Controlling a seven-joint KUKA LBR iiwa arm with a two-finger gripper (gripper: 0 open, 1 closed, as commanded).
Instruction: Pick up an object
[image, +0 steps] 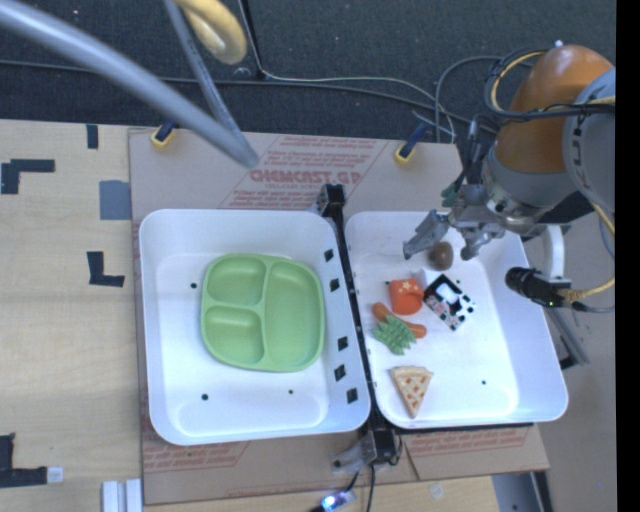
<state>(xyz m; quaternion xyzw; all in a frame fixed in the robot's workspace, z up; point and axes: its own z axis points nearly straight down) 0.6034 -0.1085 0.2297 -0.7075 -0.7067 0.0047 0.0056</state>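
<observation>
My gripper (440, 243) hangs over the back of the right bin (530, 390), its fingers spread open. A small brown object (440, 256) lies just below the gap between the fingertips, and neither finger touches it. In front of it sit a red tomato-like piece (405, 295) and a black-and-white checkered block (450, 303). A toy carrot with green leaves (396, 330) lies closer to the bin's left wall. Near the bin's front lies a pizza slice (411, 388).
The left bin (175, 400) holds a green divided plate (265, 310). A black divider (343, 300) with clips runs between the bins. Cables loop behind the arm at the back right. A grey pole (150, 85) crosses the upper left.
</observation>
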